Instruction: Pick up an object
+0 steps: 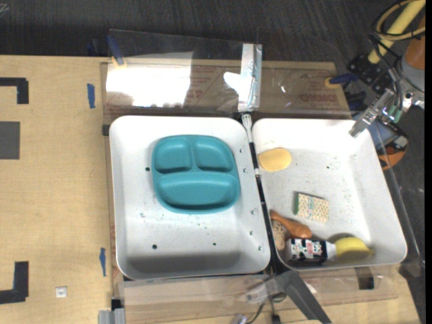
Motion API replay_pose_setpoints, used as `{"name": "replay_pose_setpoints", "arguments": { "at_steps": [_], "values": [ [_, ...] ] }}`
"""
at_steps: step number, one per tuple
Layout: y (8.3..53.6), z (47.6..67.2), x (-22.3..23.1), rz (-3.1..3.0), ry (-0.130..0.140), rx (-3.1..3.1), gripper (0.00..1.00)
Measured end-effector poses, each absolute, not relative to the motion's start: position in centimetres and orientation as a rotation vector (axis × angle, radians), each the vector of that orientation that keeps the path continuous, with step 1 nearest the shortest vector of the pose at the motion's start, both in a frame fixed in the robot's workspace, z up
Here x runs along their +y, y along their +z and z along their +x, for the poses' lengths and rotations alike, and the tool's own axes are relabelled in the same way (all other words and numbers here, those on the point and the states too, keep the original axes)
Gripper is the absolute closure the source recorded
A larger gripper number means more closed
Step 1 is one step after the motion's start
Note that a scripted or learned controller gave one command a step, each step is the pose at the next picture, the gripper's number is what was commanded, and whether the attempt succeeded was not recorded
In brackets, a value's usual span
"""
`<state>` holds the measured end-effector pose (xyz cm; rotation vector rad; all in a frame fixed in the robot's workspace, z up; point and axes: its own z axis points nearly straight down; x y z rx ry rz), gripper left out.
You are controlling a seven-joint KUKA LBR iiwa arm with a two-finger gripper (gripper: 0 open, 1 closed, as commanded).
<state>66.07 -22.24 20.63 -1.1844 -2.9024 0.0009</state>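
The right bin (351,154) holds several small objects. A yellow rounded piece (274,159) lies near its far left corner. A small patterned box (312,206) sits in the middle. Along the near wall lie an orange-brown toy (289,224), a small black-and-white bottle (310,250) and a yellow lemon-like object (351,246). The left bin (135,208) carries a teal divided plate (196,173). My gripper (378,111) is at the right edge of the view, above the right bin's far right corner, away from all the objects.
A clear plastic panel (189,79) stands behind the bins. Cables and yellow hose (401,19) hang at the top right near the arm. Tan board with black markers lies to the left of the bins.
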Motion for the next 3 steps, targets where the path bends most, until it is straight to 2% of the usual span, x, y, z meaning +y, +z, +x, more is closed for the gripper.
{"name": "replay_pose_setpoints", "arguments": {
  "at_steps": [1,2,3],
  "values": [
    [29.7,66.3,-22.3,-1.223,-0.002,-2.909,1.00],
    [29.3,66.3,-22.3,-1.220,-0.001,-2.903,0.00],
    [13.4,60.8,-22.3,-1.711,0.001,-2.633,0.00]
  ]
}}
